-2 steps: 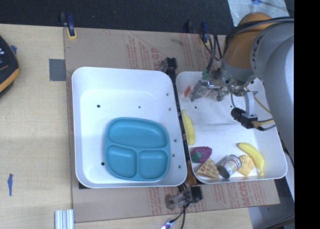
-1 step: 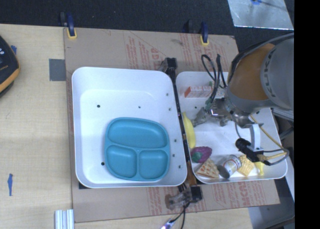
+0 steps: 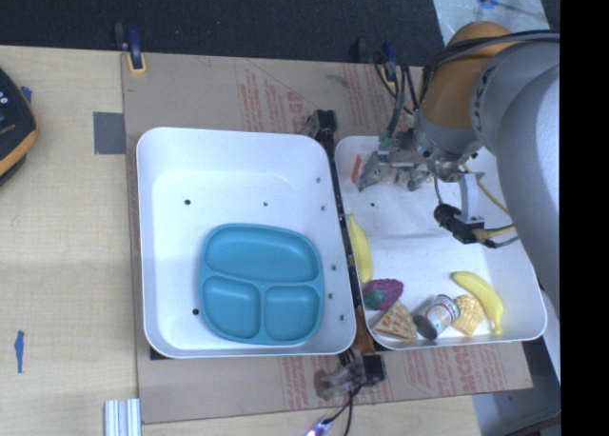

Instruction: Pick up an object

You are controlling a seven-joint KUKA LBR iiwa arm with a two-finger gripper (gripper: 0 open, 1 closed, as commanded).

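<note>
My gripper hangs low over the far left corner of the right bin, below the orange wrist band. A small red-orange object lies just left of it by the bin's wall; whether they touch I cannot tell. Along the bin's left wall lies a long yellow piece. Near the front sit a purple grape bunch, a tan wedge, a small can, a waffle-like piece and a yellow banana.
The left bin holds a blue divided plate. A black cable and connector hang from the arm over the right bin's middle. The bulky grey arm covers the right bin's far right side.
</note>
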